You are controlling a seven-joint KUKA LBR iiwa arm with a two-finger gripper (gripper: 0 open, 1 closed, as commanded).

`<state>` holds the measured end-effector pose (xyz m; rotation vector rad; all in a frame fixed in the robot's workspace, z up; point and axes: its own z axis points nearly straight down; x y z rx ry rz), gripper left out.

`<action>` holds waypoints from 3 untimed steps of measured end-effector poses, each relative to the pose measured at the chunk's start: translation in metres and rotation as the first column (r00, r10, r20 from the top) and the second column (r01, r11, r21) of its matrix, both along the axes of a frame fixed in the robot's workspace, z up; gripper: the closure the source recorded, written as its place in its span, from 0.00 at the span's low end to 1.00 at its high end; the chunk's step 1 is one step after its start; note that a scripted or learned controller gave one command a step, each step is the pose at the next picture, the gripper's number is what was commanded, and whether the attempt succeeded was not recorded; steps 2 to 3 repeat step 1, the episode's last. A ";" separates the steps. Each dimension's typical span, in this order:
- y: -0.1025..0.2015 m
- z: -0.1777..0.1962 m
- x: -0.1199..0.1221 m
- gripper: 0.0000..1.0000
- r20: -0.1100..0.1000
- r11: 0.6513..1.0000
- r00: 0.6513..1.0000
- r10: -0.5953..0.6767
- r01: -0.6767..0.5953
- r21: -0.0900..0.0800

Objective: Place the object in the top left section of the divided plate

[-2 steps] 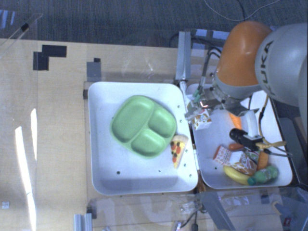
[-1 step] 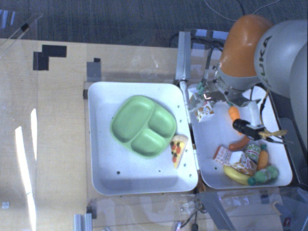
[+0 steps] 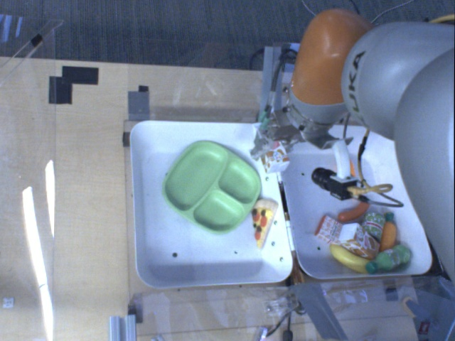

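Pincer [image 3: 272, 146] closed on small carton [image 3: 276, 159] above bins' shared edge, right of green divided plate [image 3: 212, 184]

Arm [image 3: 384, 77] bent low, wrist down

You look down at a slant from one fixed camera above the bench [image 3: 78, 190], both white bins [image 3: 153, 261] in frame.

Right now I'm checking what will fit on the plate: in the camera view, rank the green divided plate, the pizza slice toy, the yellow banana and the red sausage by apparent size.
1. Green divided plate
2. Pizza slice toy and yellow banana: look alike; the banana is partly hidden
3. Red sausage
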<state>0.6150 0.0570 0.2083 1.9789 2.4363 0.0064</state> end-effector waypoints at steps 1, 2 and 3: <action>0.000 0.000 0.000 0.00 0.000 1.000 1.000 0.000 0.000 0.000; 0.000 0.000 0.000 0.00 0.000 1.000 1.000 0.000 0.000 0.000; 0.000 0.000 0.000 0.00 0.000 1.000 1.000 0.000 0.000 0.000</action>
